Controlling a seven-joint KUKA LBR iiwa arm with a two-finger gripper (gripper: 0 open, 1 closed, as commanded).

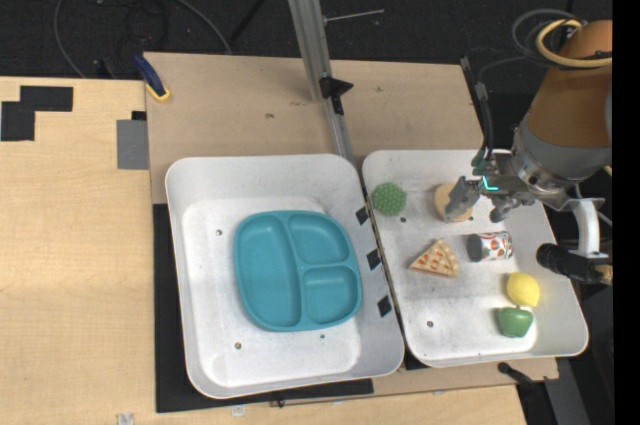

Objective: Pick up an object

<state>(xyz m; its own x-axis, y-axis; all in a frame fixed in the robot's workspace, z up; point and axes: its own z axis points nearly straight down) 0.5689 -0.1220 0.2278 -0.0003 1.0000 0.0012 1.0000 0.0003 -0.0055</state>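
Pincer (478, 200): you see it low beside the tan piece (445, 200); grip state, you cannot tell.
Done: nothing lifted.
Left: grasp, raise.

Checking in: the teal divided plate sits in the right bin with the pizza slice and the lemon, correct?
Not quite. The camera view shows the teal divided plate alone in the left bin. The pizza slice and the lemon do lie in the right bin.
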